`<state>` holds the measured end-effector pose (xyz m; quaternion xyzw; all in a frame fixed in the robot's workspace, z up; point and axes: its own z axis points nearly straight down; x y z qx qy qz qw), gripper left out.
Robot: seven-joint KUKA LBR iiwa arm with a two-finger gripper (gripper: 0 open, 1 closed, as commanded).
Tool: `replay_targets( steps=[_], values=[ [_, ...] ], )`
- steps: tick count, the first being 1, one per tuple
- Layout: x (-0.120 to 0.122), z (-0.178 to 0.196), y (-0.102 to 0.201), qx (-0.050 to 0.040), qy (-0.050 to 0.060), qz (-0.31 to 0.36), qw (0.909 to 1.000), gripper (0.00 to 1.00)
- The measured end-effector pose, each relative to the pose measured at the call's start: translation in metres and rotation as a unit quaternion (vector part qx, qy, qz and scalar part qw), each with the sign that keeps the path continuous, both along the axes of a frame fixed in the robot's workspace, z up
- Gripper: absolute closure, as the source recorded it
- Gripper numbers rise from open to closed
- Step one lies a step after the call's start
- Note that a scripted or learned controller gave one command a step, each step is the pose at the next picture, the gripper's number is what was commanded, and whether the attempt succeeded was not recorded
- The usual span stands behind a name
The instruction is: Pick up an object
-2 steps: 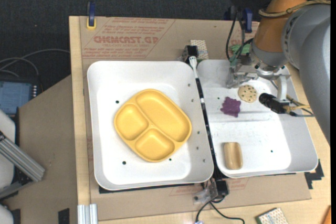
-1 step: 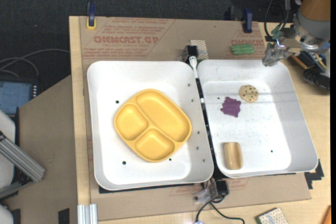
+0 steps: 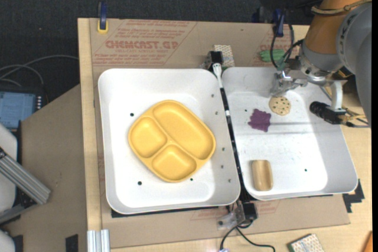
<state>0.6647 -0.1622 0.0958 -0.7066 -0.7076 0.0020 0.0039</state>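
Claw [image 3: 284, 84]: hanging over the far end of the right bin [image 3: 322, 156], close to its back wall. Honestly can't tell from here if it's spread or pressed together, the wrist bits hide that. Nothing visibly pinched in it.

Arm [image 3: 339, 20]: grey with the orange band, coming in from the claw's right.

Cookie disc [image 3: 280, 105]: round, tan, dotted, lying flat just on the near side of the claw, practically under it. Closest thing to grab. Whether they're touching, can't say.

Purple lump [image 3: 259, 120]: small ragged piece, left of the claw and a bit nearer, just beside the disc but apart from it.

Tan block [image 3: 261, 174]: stubby rounded piece, well apart from the claw, down by the bin's near edge and slightly left.

Yellow plate [image 3: 171, 140]: three-compartment dish, far left of the claw, in the middle of the left bin [image 3: 118, 97].

In the way: the two bin rims between the claw and the plate; the disc and lump sit close together.

Cardboard sheet [image 3: 153, 41]: under both bins, printed lettering behind the left one.
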Motion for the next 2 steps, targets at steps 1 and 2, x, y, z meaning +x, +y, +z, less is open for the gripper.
replay_targets(
  steps=[1,2],
  values=[
    [0.002,-0.012,0.068,0.0007,-0.002,0.002,1.0,1.0],
    [0.004,0.091,0.025,-0.0038,-0.01,-0.002,0.9999,1.0]
  ],
)
